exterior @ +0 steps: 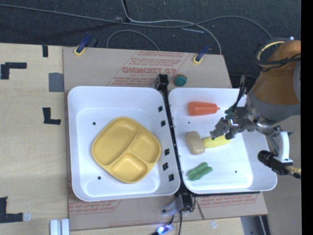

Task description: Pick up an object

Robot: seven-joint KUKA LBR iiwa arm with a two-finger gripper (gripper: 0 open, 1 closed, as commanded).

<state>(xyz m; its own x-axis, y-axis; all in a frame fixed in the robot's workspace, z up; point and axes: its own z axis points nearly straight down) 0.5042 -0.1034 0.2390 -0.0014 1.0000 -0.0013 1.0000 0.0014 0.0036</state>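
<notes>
green pod [199, 171] lies nearest, at the front of the right bin [244, 180], with a tan block [194, 143] just behind it and a yellow corn piece [216, 142] touching the block's right side. further back sits an orange carrot [202, 108]. left bin [78, 146] holds a yellow tray [126, 149]. gripper [222, 130] hangs right over the corn's right end, low in the bin; whether its fingers are apart or closed i cannot tell, and nothing shows held between them. corn looks like the target. risk: it is thin and lies against the block, so a slightly off grasp could nudge the block or roll the corn away, and the claw comes up with nothing
</notes>
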